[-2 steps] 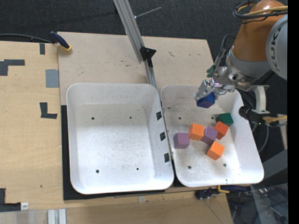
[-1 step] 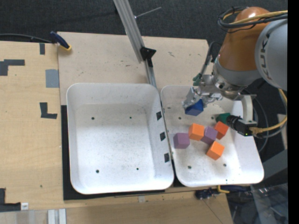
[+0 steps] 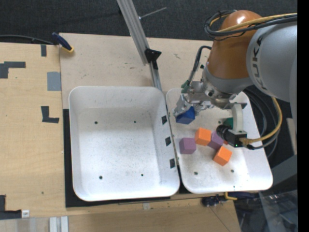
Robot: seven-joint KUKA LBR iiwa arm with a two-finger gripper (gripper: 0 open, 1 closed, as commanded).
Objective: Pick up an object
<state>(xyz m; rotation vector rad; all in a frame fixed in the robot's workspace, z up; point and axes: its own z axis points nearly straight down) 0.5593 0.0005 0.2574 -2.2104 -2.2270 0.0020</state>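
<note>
My gripper (image 3: 185, 108) hangs over the far left corner of the right bin (image 3: 251, 178), reaching in from the right. A blue block (image 3: 186, 116) sits between its fingertips, close to the bin's left wall, and the fingers are shut on it. Below it on the bin floor lie a purple cube (image 3: 187, 145), an orange cube (image 3: 203, 136), a second purple block (image 3: 217, 140) and another orange cube (image 3: 222, 155). A green piece (image 3: 229, 123) peeks out from under the wrist hardware.
The left bin (image 3: 77, 129) lies beside the right one, their rims touching in the middle. A slanted metal post (image 3: 137, 30) rises behind the bins. Cables loop along the arm at the right.
</note>
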